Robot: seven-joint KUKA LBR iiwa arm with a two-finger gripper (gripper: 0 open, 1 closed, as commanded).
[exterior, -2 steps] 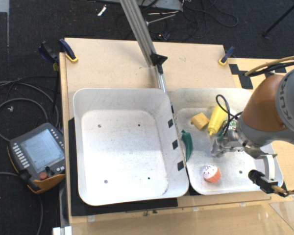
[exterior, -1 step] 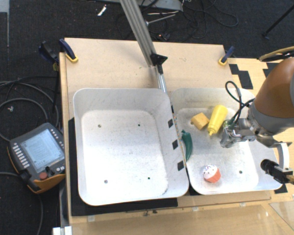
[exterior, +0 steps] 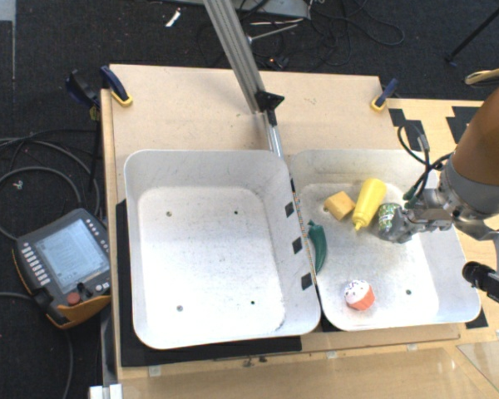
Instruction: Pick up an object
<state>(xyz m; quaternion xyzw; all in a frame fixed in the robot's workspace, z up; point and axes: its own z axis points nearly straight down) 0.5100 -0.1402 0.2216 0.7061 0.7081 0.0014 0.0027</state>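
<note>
Plywood bench, two white bins, cables on dk carpet

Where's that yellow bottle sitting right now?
The yellow bottle lies tilted in the right bin, toward its far side, with a small yellow block to its left in the picture and the gripper close on its right.

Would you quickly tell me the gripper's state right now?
Gripper: down in the right bin at a small green and silver object; open or shut cannot be told.
</note>
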